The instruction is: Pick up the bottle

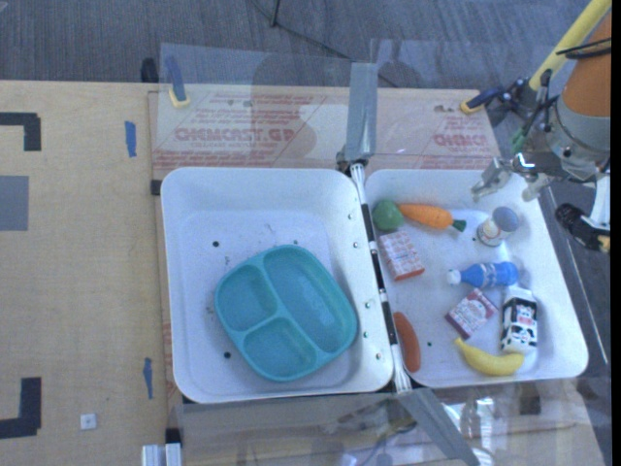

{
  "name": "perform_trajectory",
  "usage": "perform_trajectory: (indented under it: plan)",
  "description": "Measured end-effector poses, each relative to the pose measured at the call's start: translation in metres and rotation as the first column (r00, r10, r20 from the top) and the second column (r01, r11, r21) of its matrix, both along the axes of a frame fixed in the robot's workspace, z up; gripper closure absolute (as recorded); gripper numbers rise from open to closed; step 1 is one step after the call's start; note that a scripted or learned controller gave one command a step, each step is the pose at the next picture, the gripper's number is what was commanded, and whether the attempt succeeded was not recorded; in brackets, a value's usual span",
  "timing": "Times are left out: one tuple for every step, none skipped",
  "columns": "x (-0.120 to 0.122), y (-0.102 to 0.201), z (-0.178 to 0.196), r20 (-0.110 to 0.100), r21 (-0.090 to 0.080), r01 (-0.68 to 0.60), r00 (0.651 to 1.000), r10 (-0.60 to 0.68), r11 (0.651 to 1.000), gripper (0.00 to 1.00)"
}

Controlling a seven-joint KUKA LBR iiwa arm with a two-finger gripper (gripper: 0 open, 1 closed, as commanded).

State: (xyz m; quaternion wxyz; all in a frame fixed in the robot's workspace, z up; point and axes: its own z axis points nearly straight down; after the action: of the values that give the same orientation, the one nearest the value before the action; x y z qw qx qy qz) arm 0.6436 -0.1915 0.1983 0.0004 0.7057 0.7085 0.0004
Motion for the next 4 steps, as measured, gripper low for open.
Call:
perform_trajectory:
  plan:
    - [-0.074,0.018,-0.04,0.0,0.0,0.045,0.999,-0.045,0.999,0.0]
    - [-0.098,0.027,-0.11,0.008,-0.003,-0.193,0.981,0.193,0.981,0.0]
    - [-0.096,0.023,-0.098,0.016,-0.009,-0.187,0.982,0.187,0.982,1.0]
    - [-0.108,-0.033,0.026,0.003,-0.004,-0.389,0.921,0.389,0.921,1.0]
